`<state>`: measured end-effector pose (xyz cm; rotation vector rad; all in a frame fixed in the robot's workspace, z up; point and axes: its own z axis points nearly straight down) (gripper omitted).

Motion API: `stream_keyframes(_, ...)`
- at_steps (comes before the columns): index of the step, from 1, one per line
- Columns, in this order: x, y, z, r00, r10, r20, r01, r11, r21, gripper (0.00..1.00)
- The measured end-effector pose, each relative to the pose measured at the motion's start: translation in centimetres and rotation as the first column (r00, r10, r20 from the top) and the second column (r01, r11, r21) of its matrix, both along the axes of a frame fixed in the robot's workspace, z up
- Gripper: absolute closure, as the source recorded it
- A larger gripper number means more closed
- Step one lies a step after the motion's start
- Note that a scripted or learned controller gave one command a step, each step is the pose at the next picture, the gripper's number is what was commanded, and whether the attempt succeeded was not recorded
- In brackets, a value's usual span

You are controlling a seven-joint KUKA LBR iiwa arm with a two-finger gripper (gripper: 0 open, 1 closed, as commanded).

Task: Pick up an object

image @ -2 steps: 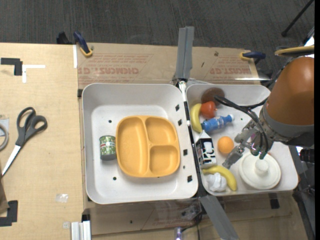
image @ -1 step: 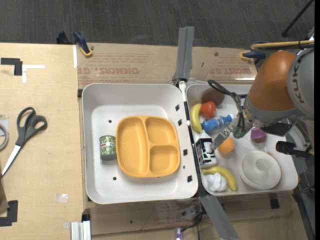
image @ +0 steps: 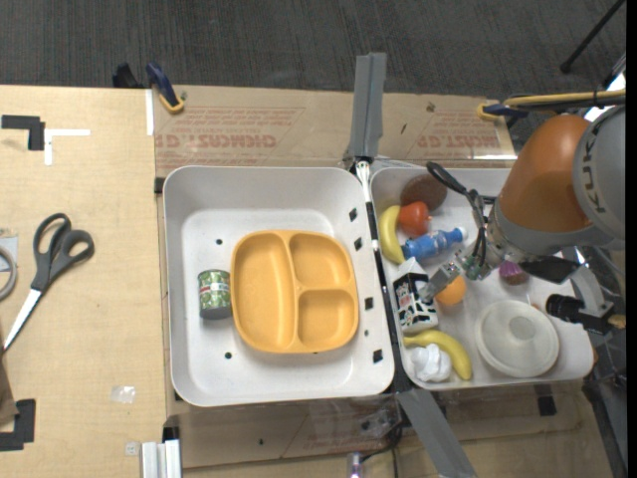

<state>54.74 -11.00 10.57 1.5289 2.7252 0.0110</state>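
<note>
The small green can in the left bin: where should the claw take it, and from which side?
Grip the small green can across its round middle, coming straight down from above. It seems to lie on its side on the white left bin, beside the yellow divided plate, so close the fingers along the free direction, not toward the plate.

- Your arm comes in from the right edge of the view, its orange band uppermost and the grey wrist below it.
- You have the wrist angled down and leftward, toward the lower left.
- Your gripper sits at the low end of that reach, pointing left; you cannot tell from here how the jaws stand.
</note>
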Motion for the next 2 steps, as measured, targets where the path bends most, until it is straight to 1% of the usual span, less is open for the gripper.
stream_keyframes(1, 0.2, -0.1, 1.0, 1.000, 0.001, 0.008, -0.001, 1.000, -0.004, 1.00)
stream_keyframes(2, -0.2, 7.2, 11.0, 0.998, -0.059, -0.018, 0.059, 0.998, 0.001, 1.00)
